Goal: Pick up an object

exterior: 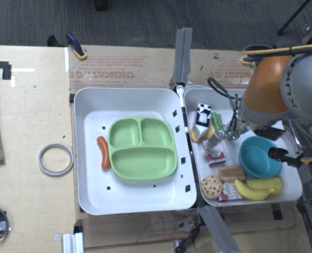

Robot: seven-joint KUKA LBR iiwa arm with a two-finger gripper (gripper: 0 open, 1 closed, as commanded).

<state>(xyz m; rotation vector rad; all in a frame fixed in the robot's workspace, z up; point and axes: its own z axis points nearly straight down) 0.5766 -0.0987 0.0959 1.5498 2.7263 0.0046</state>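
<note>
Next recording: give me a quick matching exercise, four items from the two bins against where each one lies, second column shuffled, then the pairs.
Things
1. green divided plate
2. orange sausage
3. blue bowl
4. cookie

Places
A. right bin, front left corner
B. left bin, middle
C. right bin, above the banana
D. left bin, beside the plate's left edge

Pairs: 1-B, 2-D, 3-C, 4-A
</note>
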